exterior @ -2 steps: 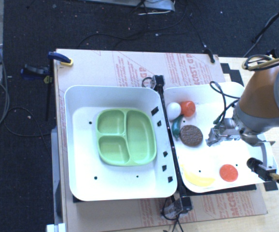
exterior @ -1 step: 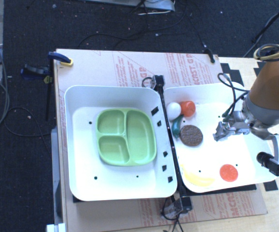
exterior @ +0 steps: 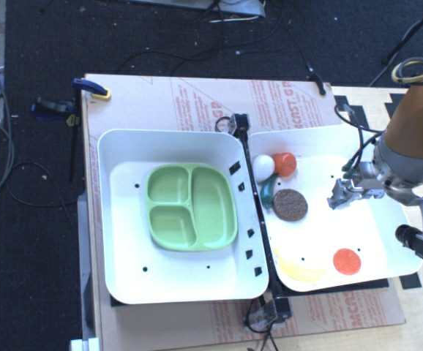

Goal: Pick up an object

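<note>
The brown disc (exterior: 290,205) is the nearest candidate for the pick from where I sit: it lies flat in the right bin (exterior: 358,141), left of centre in that bin and a little right of the frame's middle. My end effector (exterior: 341,194) hangs over the same bin, to the right of the disc and near its level in the frame, with bare white floor between the two; nothing sits between its fingers that I can make out, and I cannot tell how far they are spread, because the dark tip is too small and blurred. Above the disc, near the bin's upper left corner, I see a white ball (exterior: 263,167) touching an orange ball (exterior: 285,164), and a teal piece (exterior: 268,191) just beside the disc's left edge, against the divider. Lower in that bin, a red disc (exterior: 347,261) lies below the end effector, well apart from it, and a yellow banana shape (exterior: 300,270) rests along the bottom wall, left of the red disc. The left bin (exterior: 116,218) holds a green sectioned tray (exterior: 192,206), sitting about in its centre. The arm (exterior: 415,134) comes in from the right edge of the frame, its orange band at upper right. Both bins rest on a pale surface (exterior: 167,101) printed with red lettering.
</note>
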Controlling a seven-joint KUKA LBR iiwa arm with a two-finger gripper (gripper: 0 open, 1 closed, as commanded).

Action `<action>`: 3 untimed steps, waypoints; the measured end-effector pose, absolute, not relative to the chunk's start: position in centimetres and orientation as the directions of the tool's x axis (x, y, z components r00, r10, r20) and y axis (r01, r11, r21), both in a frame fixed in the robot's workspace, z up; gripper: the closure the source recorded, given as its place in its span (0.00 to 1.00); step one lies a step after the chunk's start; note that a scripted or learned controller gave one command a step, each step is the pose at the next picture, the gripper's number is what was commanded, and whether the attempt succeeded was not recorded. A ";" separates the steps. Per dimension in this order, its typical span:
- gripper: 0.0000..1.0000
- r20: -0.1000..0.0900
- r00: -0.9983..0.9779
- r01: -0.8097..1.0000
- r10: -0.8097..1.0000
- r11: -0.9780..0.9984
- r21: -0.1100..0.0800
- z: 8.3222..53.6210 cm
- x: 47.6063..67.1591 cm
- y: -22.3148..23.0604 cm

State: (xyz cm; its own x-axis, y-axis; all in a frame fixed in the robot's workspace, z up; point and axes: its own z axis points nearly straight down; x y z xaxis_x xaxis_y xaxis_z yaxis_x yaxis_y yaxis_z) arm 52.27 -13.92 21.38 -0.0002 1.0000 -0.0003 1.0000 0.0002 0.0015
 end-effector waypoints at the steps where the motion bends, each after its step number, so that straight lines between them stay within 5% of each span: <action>1: 1.00 0.001 -0.004 1.000 1.000 0.004 0.000 21.0 53.3 -8.6; 3: 1.00 0.001 -0.004 1.000 1.000 0.004 0.000 23.1 57.4 1.7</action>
